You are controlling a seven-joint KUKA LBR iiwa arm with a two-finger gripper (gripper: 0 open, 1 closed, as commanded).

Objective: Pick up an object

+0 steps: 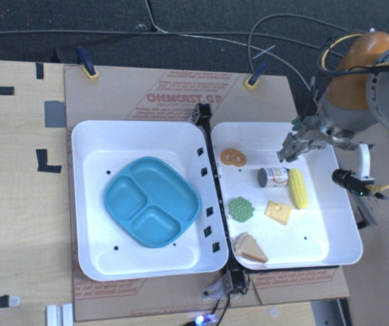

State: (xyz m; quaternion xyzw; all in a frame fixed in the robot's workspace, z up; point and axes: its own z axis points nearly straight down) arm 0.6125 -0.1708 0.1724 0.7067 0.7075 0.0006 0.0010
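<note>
Blue moulded compartment tray (pixel 152 200) in left bin (pixel 85 182); right bin (pixel 330 216) holds pretzel (pixel 233 157), can (pixel 273 176), ribbed yellow corn (pixel 298 188), cheese wedge (pixel 279 212). Hand (pixel 290 148) above them, grip state unclear.

A cardboard-covered bench (pixel 174 94) bears two white bins (pixel 85 182) (pixel 330 243) side by side.

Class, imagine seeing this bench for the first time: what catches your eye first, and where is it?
The blue divided plate dominates the left bin. The right bin holds small toy foods, brightest the yellow corn cob beside a small can. The gripper hovers over that bin's far right corner.
</note>
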